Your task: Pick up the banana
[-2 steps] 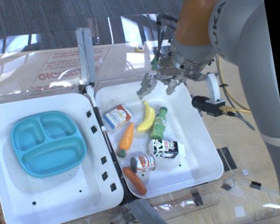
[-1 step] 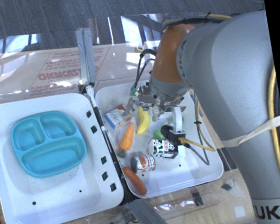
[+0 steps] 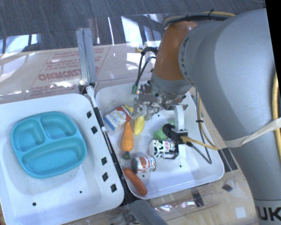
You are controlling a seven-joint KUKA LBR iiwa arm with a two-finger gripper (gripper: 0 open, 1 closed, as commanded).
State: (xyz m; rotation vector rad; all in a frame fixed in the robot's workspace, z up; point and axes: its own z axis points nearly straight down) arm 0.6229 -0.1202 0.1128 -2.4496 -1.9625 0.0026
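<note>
The yellow banana point(image 3: 139, 125) lies in the right bin point(image 3: 203, 171), near its upper middle, beside an orange carrot point(image 3: 127, 136). My gripper point(image 3: 144, 107) hangs at the end of the grey arm with the orange band, right over the banana's upper end. The gripper's body hides the top tip of the banana, and I cannot tell whether it touches the fruit.
The right bin also holds a blue-and-white carton point(image 3: 115, 119), a green item point(image 3: 159, 134), a black-and-white patterned box point(image 3: 164, 149), a small can point(image 3: 144, 163) and an orange-red sausage shape point(image 3: 136, 182). A blue divided plate point(image 3: 48, 143) lies in the left bin point(image 3: 13, 211).
</note>
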